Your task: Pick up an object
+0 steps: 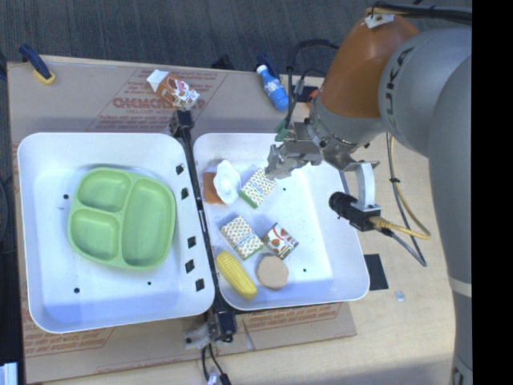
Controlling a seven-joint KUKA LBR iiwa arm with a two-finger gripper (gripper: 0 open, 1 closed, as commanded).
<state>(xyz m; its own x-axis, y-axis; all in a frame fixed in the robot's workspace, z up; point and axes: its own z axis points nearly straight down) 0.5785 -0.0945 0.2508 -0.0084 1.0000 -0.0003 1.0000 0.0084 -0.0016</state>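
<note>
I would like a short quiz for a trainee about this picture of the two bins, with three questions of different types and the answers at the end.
1. True or false: the green divided plate lies in the left bin.
2. Multiple choice: the corn cob lies near which edge of the right bin? A) the far edge B) the near edge C) the right edge
3. Fill in: the gripper hangs over the ____ bin, beside a checkered packet.

Key: 1 true; 2 B; 3 right.
</note>
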